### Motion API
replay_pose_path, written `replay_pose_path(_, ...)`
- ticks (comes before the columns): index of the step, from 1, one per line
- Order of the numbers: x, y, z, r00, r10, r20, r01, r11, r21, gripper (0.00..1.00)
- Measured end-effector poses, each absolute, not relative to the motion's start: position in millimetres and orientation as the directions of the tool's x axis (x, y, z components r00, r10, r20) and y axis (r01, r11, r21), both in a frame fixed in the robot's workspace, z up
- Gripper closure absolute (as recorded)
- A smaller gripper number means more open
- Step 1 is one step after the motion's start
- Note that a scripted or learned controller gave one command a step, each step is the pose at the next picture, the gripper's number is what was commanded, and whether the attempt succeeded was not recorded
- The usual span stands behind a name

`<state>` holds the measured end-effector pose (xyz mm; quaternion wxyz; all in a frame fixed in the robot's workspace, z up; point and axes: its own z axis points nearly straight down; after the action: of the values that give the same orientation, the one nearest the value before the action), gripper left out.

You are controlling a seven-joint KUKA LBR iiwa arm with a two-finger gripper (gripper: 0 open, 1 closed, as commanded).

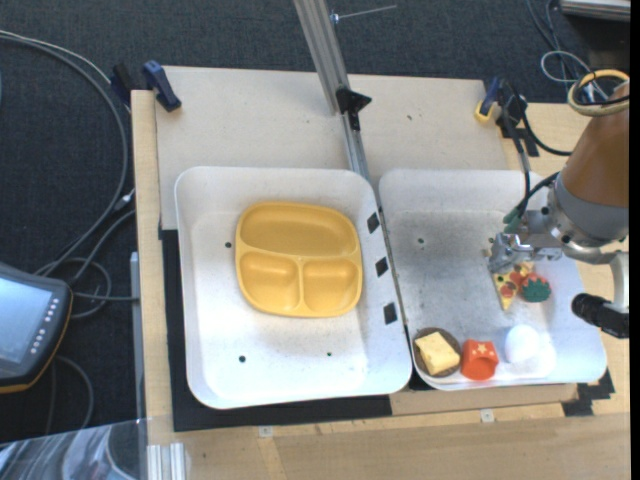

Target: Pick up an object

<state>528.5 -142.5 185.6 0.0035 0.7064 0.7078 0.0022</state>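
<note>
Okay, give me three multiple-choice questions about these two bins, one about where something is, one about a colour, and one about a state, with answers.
1. Where does the yellow three-compartment plastic plate lie?
A. left white bin
B. right white bin
C. bare bench

2. What colour is the small blocky object beside the tan bread-like piece?
A. blue
B. orange-red
C. black

3. How does the plate lie?
A. flat, hollows up
B. upside down
C. on edge

Answers: 1 A, the plate fills the left bin's middle. 2 B, it shows orange-red at the right bin's near edge. 3 A, its three hollows face the camera.
</note>
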Motion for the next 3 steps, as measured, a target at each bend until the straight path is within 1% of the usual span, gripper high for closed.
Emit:
replay_pose_path(1,530.4,-141,250,-0.003,1.000,-0.002,1.000,0.003,0.009,1.00)
replay_pose_path(2,531.4,-141,264,-0.002,1.000,-0.001,1.000,0.002,0.004,1.00)
replay_pose_path(3,533.7,-87,267,-0.007,1.000,0.003,1.000,0.007,0.000,1.00)
